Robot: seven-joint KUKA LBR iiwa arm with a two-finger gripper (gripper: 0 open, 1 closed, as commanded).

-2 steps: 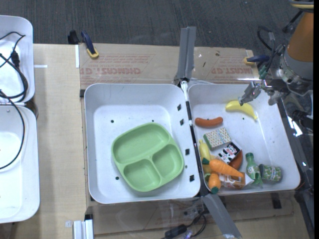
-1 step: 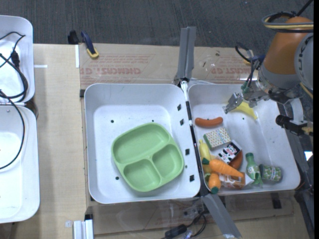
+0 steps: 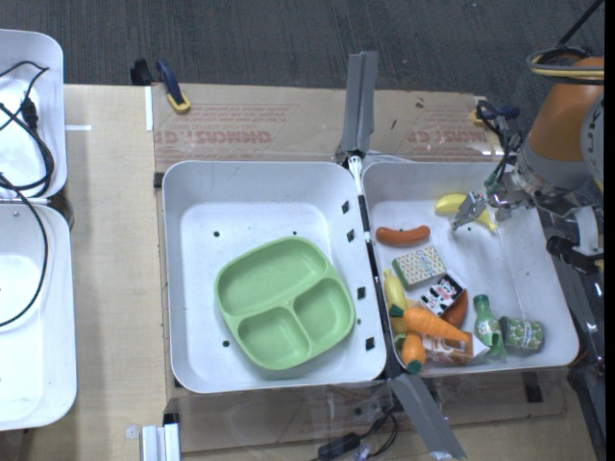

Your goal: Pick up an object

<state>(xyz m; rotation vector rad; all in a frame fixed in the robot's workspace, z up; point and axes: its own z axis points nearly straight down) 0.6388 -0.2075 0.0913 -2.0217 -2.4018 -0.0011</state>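
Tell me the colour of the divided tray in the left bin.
Light green divided tray, seen in the camera view.

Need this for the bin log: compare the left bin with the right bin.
The left bin holds one green divided plate; the right bin holds many small toy foods, such as a sausage and a carrot. The gripper is over the right bin, not the left. Both are shallow and white.

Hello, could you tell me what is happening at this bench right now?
The grey arm reaches in from the right, its hand low in the right bin, right by a yellow banana. Nothing looks lifted yet. A sausage, carrots and other toys lie nearby. The left bin holds a green divided plate.
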